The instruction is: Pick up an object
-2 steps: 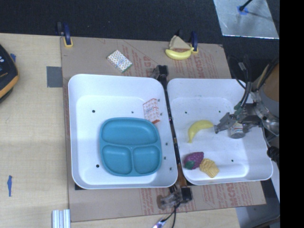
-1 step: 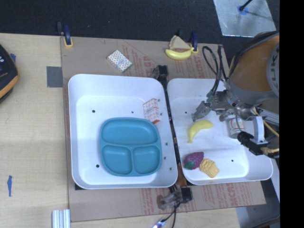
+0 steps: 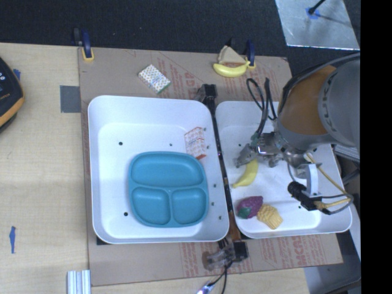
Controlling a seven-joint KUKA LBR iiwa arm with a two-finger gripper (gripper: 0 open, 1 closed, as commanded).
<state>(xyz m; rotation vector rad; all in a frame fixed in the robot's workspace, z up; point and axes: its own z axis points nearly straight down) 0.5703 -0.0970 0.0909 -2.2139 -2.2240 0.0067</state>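
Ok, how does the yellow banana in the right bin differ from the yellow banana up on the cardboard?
The yellow banana in the right bin lies slanted inside the white bin, just below the tool. The yellow banana on the cardboard lies level outside both bins, beside a blue clamp, and looks plumper. Both are curved and yellow.

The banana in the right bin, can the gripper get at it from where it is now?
Probably yes. The banana lies uncovered on the right bin floor, right beside the gripper, apart from the strawberry and corn.
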